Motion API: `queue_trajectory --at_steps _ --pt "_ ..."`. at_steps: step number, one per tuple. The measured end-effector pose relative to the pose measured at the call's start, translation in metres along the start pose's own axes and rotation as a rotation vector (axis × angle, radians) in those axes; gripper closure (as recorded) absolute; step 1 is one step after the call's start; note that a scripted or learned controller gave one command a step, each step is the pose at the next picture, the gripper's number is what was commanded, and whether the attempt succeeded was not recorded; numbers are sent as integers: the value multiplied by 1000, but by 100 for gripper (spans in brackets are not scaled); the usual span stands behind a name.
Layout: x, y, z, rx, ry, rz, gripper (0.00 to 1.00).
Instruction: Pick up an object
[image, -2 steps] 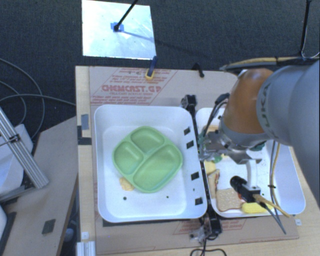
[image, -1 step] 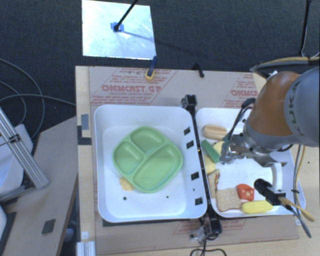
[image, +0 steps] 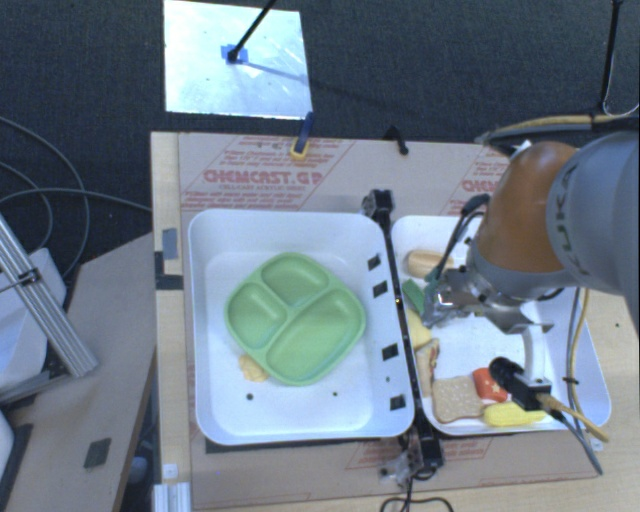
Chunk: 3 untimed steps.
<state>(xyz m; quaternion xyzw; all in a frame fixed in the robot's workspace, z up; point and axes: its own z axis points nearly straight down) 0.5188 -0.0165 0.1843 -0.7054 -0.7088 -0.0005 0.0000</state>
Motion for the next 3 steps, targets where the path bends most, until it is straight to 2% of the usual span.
queue_trajectory --at_steps 1,2,3 --pt "-22 -33 0 0 -1 6 100" --pt "22 -29 0 -1 1 -3 100" --pt "55 77 -57 -15 0 -5 100"
